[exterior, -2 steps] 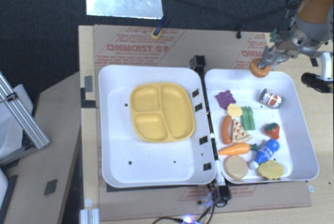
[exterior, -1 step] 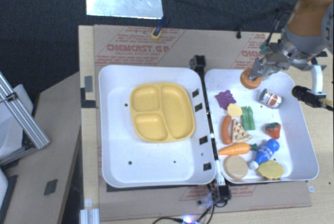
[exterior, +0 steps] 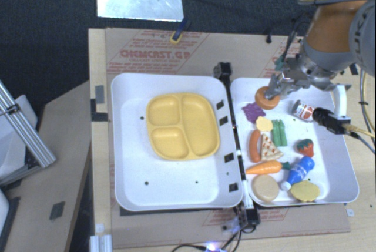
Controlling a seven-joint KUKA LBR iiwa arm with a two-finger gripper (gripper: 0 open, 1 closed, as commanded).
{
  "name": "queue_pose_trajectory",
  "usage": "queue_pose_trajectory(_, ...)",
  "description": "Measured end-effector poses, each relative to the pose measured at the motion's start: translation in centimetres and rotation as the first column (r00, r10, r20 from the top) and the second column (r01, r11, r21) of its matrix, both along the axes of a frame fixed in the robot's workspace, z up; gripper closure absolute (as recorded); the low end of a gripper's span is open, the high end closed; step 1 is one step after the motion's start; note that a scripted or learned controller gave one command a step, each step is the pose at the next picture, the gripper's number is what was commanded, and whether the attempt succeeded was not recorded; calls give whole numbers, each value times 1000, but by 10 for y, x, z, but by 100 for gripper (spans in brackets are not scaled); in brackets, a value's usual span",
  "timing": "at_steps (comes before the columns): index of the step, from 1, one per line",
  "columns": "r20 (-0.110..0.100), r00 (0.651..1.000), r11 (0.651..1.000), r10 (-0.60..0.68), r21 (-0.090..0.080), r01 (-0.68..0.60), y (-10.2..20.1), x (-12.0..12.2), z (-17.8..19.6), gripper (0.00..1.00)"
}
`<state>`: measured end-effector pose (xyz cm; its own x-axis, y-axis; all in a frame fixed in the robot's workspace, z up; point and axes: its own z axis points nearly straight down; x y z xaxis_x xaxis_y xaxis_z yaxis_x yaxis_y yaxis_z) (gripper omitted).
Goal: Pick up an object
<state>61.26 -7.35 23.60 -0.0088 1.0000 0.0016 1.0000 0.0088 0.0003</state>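
Where the grey arm [exterior: 338,22] reaches in from the right, its gripper [exterior: 276,91] hangs low over the far left corner of the right bin [exterior: 346,163], right at an orange round toy [exterior: 268,98]; whether the gripper is apart, together or clamped on that toy cannot be told from this slant. Just below the orange toy lies a purple grape cluster [exterior: 253,111], then a yellow piece [exterior: 264,124] beside a green vegetable [exterior: 278,132]. Nearer still are a sausage [exterior: 254,145], a pizza slice [exterior: 269,147], a carrot [exterior: 264,168], a tan round cookie [exterior: 265,188], a blue bottle [exterior: 299,170] and a yellow piece at the near edge [exterior: 305,191]. A red and white can [exterior: 303,110] and a strawberry [exterior: 304,147] lie toward the right side. The left bin [exterior: 126,174] holds a yellow divided plate [exterior: 182,126], flat and roughly centred. Both bins sit on cardboard [exterior: 153,54] spread over the tabletop [exterior: 64,145].
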Motion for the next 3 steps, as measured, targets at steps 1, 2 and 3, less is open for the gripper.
queue_pose_trajectory(1, -3, 1000, 1000, -1, 0, 1, 34, -29, -8, 100)
queue_pose_trajectory(2, -2, 1000, 1000, -1, 0, 1, 72, -51, -16, 100)
queue_pose_trajectory(3, 1, 1000, 1000, -2, -1, 2, 80, -47, -15, 100)
